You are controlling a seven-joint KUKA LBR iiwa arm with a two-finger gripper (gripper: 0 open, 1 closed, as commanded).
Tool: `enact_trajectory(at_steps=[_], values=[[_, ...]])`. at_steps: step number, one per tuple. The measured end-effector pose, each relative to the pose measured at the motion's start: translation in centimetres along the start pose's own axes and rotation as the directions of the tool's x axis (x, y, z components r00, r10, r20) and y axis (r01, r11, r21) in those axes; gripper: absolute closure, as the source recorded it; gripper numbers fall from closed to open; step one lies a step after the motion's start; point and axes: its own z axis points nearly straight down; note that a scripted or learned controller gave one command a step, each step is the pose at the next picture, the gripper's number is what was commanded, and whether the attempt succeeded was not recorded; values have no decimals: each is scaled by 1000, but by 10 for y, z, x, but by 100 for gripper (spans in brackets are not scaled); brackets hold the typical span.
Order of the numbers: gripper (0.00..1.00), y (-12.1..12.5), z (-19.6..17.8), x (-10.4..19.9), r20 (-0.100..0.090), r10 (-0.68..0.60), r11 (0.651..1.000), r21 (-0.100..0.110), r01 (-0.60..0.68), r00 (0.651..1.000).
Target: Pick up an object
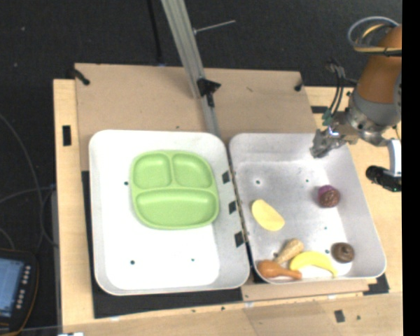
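Here the claw (323,145) hangs over the far edge of the right bin (294,152), toward the counter's far right corner; it is too small and blurred to tell how it is set, and nothing shows in it. The likely targets lie loose on that bin's floor, well apart from it: a purple ball (328,197) mid-right, a yellow slice (267,215) near the divider, and a cluster along the near edge made of a banana (313,263), an orange carrot-like piece (278,270) and a brown round piece (342,252). The left bin (112,257) carries a green divided plate (174,190). Judging by position, the arm seems staged high at the rim before choosing a target; the purple ball sits nearest and isolated, probably the easiest pick.
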Motion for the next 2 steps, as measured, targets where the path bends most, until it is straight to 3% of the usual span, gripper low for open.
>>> enact_trajectory(at_steps=[1,2], values=[[100,1,-38,-2,-1,-1,1000,3,1,1000],[100,-11,-52,45,-4,-1,1000,7,1,1000]])
